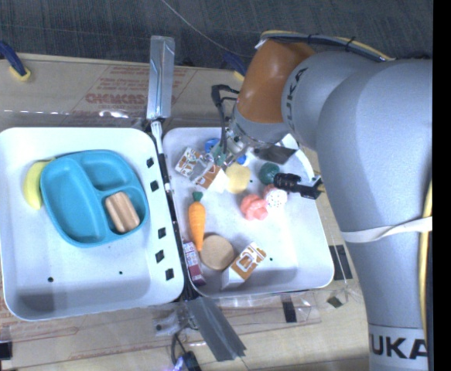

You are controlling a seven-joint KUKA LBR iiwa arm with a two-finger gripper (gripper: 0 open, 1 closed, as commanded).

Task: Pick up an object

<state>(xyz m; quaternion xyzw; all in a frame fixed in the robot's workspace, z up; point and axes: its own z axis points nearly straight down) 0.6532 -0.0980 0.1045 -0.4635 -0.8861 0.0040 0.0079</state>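
The arm is in the reaching step: its two-finger gripper (pixel 227 157) hangs low over the far edge of the right shallow white bin (pixel 318 242), among a small printed carton (pixel 188 161) and a pale yellow block (pixel 237 178). Whether it is open or closed cannot be told, and nothing is seen held. The next move probably calls for settling on one item. The grey arm (pixel 349 122) bends in from the right, orange band above the wrist.

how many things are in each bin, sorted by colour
Left bin, blue: 1, divided plate
Left bin, yellow: 1, banana
Left bin, tan: 1, bread roll
Right bin, orange: 1, carrot
Right bin, pink: 1, pink toy
Right bin, yellow: 1, pale block
Right bin, tan: 1, round disc
Total: 7, smaller items uncounted
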